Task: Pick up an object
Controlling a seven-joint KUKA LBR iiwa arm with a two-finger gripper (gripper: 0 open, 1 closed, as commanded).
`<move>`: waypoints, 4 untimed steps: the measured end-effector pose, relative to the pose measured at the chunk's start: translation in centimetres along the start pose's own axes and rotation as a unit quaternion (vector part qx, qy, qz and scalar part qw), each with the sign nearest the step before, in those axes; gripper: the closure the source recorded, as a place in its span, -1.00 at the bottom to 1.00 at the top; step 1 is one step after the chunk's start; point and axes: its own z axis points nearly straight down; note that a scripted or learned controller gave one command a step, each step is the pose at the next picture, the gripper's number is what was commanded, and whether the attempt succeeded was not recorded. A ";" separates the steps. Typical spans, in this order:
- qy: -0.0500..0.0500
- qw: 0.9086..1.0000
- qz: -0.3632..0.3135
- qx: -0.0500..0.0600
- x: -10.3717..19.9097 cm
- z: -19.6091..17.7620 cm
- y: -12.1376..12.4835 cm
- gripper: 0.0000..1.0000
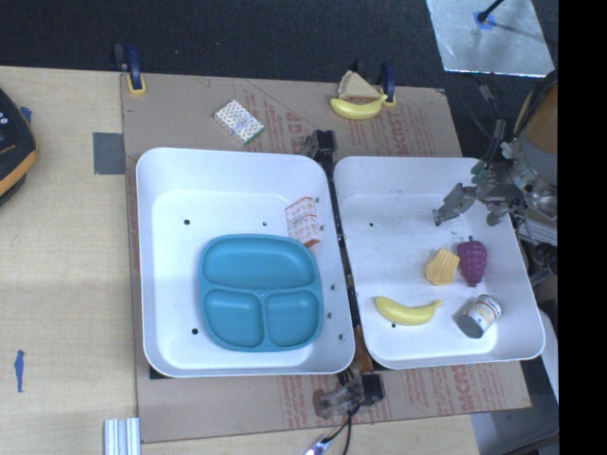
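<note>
The right bin point(398, 183) holds a yellow corn piece point(441, 266), a purple bunch of grapes point(472, 261), a yellow banana point(406, 310) and a small silver can point(481, 316) lying on its side. My gripper point(472, 211) hangs over the bin's far right part, above and slightly behind the grapes. Its two dark fingers are spread open with nothing between them. The left bin point(171, 173) contains a blue divided plate point(261, 290) and a red-and-white packet point(303, 221) by its right wall.
Behind the bins on the cardboard lie a second banana with a sandwich wedge point(358, 98) and a small patterned packet point(237, 120). A black-and-yellow device point(11, 145) sits at the bench's left edge. Clamps hold the cardboard's far edge.
</note>
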 end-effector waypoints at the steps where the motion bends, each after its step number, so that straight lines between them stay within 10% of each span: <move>1: -0.001 1.000 0.000 -0.001 -2.2 8.5 -3.0 -1.00; 2: -0.006 1.000 0.000 -0.012 -3.1 10.2 3.9 -1.00; 3: 0.000 1.000 0.000 -0.001 -4.2 8.4 8.3 -1.00; 4: 0.000 1.000 0.000 0.001 -4.0 11.6 0.0 -1.00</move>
